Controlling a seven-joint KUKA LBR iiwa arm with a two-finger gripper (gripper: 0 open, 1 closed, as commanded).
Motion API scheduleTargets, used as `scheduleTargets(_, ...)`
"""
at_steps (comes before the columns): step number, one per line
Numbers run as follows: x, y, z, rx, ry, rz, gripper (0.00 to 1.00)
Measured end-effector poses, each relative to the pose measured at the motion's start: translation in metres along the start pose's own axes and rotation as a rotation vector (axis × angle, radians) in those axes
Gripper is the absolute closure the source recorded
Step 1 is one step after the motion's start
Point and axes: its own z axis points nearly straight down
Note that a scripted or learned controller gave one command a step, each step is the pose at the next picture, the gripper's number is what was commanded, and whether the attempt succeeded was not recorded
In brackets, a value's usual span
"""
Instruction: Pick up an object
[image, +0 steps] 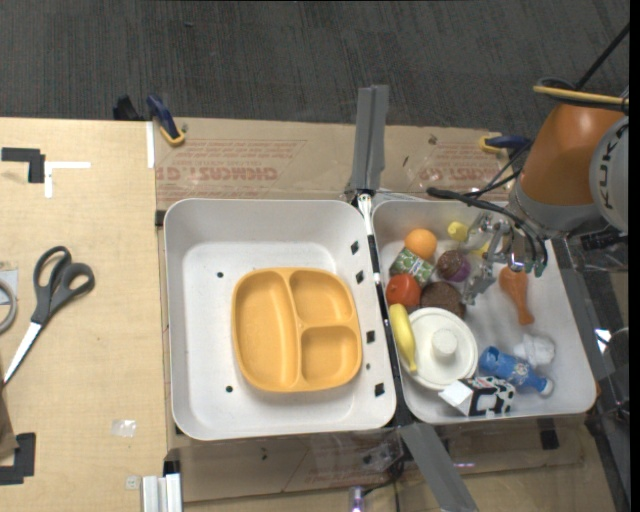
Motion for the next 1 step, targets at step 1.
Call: scheduleTargets(1,-0.0036,0.0523,0.0005,0.001,0.000,0.585,0.00)
